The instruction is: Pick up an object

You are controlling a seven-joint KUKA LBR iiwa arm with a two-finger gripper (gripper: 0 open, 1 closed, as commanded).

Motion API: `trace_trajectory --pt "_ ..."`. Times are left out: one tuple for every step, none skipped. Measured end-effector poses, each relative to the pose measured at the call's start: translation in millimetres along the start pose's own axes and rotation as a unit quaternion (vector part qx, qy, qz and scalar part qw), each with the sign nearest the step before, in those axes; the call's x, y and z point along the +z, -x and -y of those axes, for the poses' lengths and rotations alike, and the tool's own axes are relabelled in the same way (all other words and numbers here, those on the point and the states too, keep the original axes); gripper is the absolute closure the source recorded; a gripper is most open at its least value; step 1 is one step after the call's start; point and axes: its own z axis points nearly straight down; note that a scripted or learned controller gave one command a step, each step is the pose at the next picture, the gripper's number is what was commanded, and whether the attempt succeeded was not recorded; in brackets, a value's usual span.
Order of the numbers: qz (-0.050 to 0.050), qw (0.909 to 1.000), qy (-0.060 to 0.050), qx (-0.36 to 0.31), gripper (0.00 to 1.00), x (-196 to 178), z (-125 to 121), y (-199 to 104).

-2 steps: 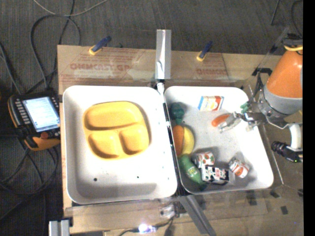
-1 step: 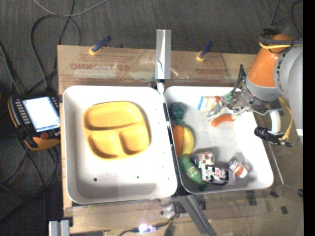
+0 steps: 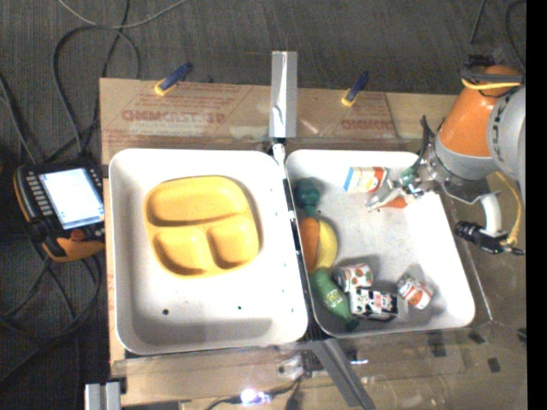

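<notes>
My gripper (image 3: 386, 193) hangs low over the back right part of the right bin (image 3: 402, 246), reaching in from the right. A small white, orange and blue carton (image 3: 362, 178) lies just to its left, close to it or touching it. A small red-orange scrap (image 3: 397, 202) shows right beneath the gripper. Along the bin's left wall sit a dark green round item (image 3: 308, 193), an orange fruit (image 3: 308, 228) and a yellow banana (image 3: 328, 243). At the front lie a green vegetable (image 3: 329, 295), a red and white can (image 3: 354, 276), a black and white carton (image 3: 374, 302) and another small can (image 3: 414, 293).
The left bin (image 3: 124, 254) holds a yellow divided tray (image 3: 203, 223). A tablet (image 3: 67, 196) sits off the bench to the left. Two clamps (image 3: 173, 77) (image 3: 355, 87) hold the cardboard behind the bins. A metal post (image 3: 283, 96) stands between the bins at the back.
</notes>
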Motion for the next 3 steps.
trace_trajectory --pt "-0.005 0.9980 -0.018 -0.060 0.00 -24 -54 -36" --pt "-0.006 0.9964 -0.017 -0.083 0.00 16 -25 -6" --pt "-0.005 0.9942 -0.011 -0.106 0.00 15 6 2"
